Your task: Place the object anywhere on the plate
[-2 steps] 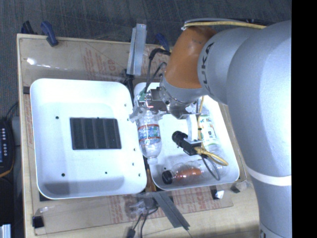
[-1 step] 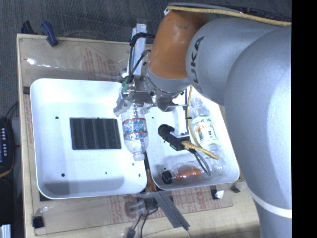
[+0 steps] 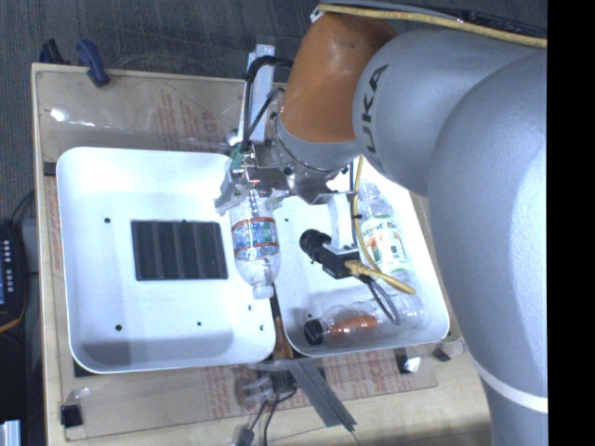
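As the arm [image 3: 446, 110] bends above the left-hand bin [image 3: 93, 184] edge, its gripper [image 3: 246, 193] clasps a water bottle [image 3: 257, 244] by the base.

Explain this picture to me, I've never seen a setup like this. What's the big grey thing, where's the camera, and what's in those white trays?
One camera is fixed above a bench, looking down at a slant. The big grey machine with an orange band is a robot arm reaching in from the right. At its tip is a two-finger gripper, which looks closed on one end of a clear plastic water bottle with a blue label. That bottle hangs over the border between two shallow white bins. The left bin holds a dark ribbed rectangular plate, where the bottle should go. The right bin holds a clear bottle with an orange and green label and a clear bottle with a black cap, lying on its side.
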